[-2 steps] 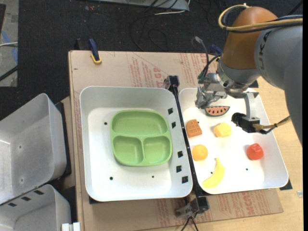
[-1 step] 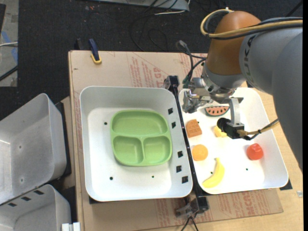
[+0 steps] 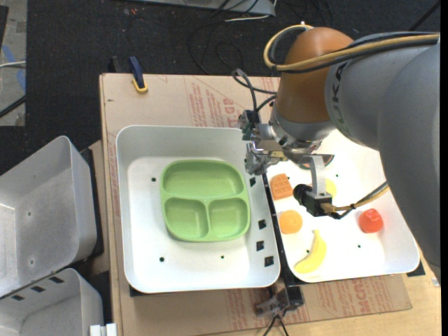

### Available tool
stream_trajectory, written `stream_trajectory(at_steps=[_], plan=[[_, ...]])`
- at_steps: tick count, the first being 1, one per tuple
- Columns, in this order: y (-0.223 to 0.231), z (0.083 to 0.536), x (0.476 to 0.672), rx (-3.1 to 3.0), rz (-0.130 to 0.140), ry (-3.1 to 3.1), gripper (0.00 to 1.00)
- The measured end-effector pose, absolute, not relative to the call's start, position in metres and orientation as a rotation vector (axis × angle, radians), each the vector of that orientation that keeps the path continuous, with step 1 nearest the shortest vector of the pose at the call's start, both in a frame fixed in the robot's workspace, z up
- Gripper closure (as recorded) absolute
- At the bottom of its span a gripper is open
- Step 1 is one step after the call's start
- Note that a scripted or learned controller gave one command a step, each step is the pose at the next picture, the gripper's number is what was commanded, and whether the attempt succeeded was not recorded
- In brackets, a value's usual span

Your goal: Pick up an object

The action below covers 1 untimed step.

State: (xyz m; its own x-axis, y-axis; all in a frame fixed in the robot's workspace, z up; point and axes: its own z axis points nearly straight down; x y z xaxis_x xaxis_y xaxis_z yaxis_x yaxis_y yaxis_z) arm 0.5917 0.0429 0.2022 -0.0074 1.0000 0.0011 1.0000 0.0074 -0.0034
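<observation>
Hand (image 3: pixel 257 154) low over wall between bins; width: cannot tell; nothing seen held. Step, as judged: approach. Orange block (image 3: pixel 280 186) just beside, in right bin (image 3: pixel 392 261). Next: shift over block, descend. Orange ball (image 3: pixel 290 221), banana (image 3: pixel 312 253), red piece (image 3: pixel 371 220) near; wall crowds. Green tray (image 3: pixel 205 199) in left bin (image 3: pixel 140 257).

My arm (image 3: pixel 399 89) is smooth grey with a glossy orange band (image 3: pixel 315 61) above the wrist, and a yellow hose (image 3: pixel 392 43) loops over it.
</observation>
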Motion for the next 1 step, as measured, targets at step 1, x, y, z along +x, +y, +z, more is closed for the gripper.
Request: stream_trajectory(at_steps=[1], plan=[[0.0969,0.2100,0.5849,-2.212,-0.001,-2.230,1.00]])
